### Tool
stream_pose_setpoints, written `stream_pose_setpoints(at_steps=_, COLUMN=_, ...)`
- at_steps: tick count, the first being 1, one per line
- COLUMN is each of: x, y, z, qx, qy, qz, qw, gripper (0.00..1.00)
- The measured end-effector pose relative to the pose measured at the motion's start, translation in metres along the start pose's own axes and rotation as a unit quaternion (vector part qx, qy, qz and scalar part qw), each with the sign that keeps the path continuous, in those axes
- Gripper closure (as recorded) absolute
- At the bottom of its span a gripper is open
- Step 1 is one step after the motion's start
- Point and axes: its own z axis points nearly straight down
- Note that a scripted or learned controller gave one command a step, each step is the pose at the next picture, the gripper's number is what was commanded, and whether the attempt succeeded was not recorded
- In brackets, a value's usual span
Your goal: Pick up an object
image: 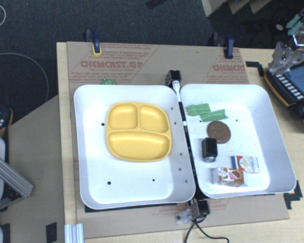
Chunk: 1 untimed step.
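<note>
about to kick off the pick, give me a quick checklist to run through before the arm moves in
1. Targets present: ok, right bin holds green pieces, brown disc, black block and two small packets.
2. Targets unobstructed from above: ok.
3. Spacing for fingers: not ok for the disc and block, which sit nearly touching.
4. Left bin contents: ok, yellow divided plate lies flat.
5. Gripper state: cannot tell.

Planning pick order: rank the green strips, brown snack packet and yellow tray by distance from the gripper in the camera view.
1. Nearest: green strips, at the back of the right bin, closest to the gripper at top right.
2. Next: brown snack packet, at the front of the right bin.
3. Farthest: yellow tray, in the left bin.
</note>
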Motion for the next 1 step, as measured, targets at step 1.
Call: stream_pose_setpoints(at_steps=1, x=-0.0001, y=0.0012, z=-0.0107, qx=-0.002, qy=-0.001, qz=0.0, qw=1.0, gripper=1.0)
